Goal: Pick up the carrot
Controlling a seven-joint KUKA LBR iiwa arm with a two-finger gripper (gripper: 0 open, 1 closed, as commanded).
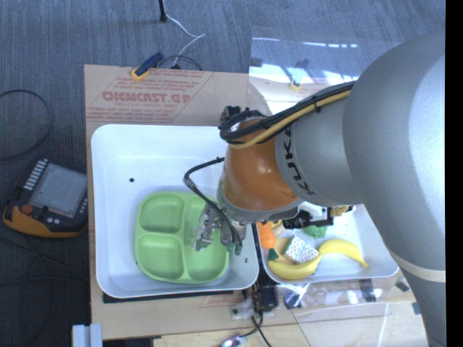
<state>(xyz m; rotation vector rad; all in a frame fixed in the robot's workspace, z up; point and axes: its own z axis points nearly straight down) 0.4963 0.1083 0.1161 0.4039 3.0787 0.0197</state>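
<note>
The big grey KUKA arm (376,143) with its orange wrist band leans in from the right across the seam between the two shallow white plastic bins. The left bin (116,157) holds a light green sectioned plastic tray (163,237). The two-finger gripper (211,233) hangs over the tray's right compartments; whether it is parted or pinched cannot be told, and nothing shows in its grasp. The small orange carrot (269,235) lies in the right bin (380,262), beside the yellow banana (325,255), apparently ungrasped. The pickup seems wholly undone.
</note>
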